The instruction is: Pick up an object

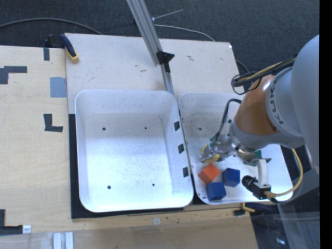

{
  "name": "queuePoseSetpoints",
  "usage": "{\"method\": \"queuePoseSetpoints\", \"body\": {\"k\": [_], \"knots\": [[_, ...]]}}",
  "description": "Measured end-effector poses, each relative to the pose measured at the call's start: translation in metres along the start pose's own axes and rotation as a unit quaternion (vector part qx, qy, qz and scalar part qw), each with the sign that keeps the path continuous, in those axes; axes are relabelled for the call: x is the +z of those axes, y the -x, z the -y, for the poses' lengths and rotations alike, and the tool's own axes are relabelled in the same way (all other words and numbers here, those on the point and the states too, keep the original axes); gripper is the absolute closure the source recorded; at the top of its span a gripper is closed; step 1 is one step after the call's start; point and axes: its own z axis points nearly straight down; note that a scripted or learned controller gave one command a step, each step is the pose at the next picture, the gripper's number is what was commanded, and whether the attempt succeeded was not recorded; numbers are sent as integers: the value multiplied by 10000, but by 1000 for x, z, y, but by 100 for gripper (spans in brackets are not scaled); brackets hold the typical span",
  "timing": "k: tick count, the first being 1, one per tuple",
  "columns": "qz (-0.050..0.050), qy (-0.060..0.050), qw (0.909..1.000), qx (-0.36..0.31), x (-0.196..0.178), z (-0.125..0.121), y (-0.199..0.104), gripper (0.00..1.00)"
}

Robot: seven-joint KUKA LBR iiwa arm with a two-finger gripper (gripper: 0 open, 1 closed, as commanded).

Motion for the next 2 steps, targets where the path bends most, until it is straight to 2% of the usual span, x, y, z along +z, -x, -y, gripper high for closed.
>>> {"method": "queuePoseSetpoints", "body": {"k": [1,2], "knots": [[0,52,10000,-26,-96,1,-57,100],[-4,40,10000,-42,-130,-26,-128,100]]}}
